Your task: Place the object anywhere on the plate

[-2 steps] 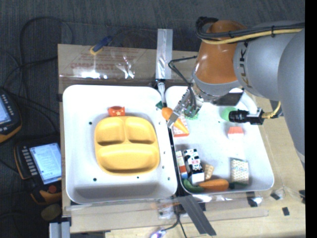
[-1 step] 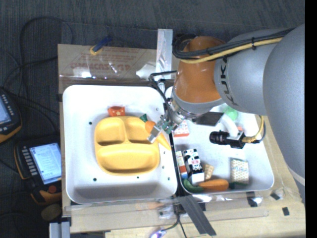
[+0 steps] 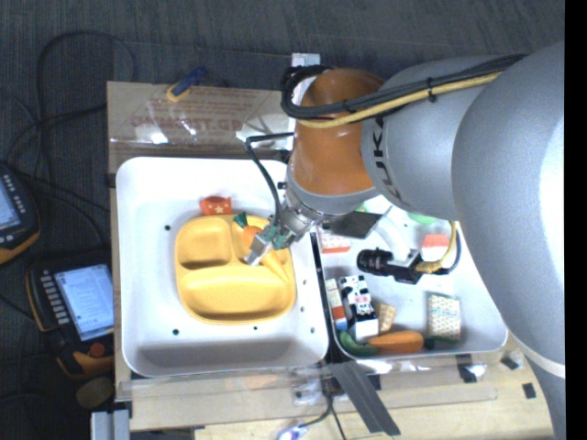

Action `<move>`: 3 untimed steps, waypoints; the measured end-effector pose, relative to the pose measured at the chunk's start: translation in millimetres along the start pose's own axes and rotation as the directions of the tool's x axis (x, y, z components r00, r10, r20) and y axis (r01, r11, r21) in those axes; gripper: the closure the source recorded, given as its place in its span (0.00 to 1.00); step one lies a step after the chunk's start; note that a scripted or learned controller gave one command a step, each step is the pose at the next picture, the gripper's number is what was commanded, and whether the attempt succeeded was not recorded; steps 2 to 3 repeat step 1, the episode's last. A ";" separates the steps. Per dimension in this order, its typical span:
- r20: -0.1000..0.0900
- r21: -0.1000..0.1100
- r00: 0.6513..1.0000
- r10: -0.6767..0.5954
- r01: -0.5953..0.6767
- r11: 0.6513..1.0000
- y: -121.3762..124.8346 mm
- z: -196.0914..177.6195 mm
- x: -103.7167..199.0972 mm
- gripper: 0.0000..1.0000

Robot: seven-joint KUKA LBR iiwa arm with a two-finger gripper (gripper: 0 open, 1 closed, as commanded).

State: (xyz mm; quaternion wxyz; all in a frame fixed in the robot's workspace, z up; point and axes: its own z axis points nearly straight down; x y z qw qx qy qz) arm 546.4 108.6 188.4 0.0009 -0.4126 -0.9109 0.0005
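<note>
Over the upper right corner of the yellow plate (image 3: 231, 278), the gripper (image 3: 260, 248) hovers; whether it is wide or closed cannot be told. At its tip sits a small orange and green toy (image 3: 248, 232), probably light, hard plastic, likely best pinched across its narrow middle.

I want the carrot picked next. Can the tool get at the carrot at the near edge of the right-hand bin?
Probably yes: the carrot lies uncovered on top, though a box crowds its left end.
</note>
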 end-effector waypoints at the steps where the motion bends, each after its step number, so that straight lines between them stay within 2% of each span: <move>1: 0.000 0.000 1.000 0.000 0.000 1.000 0.0 0.0 -0.1 0.00; 3: 0.000 0.000 1.000 0.000 0.000 1.000 0.0 0.0 -0.1 0.00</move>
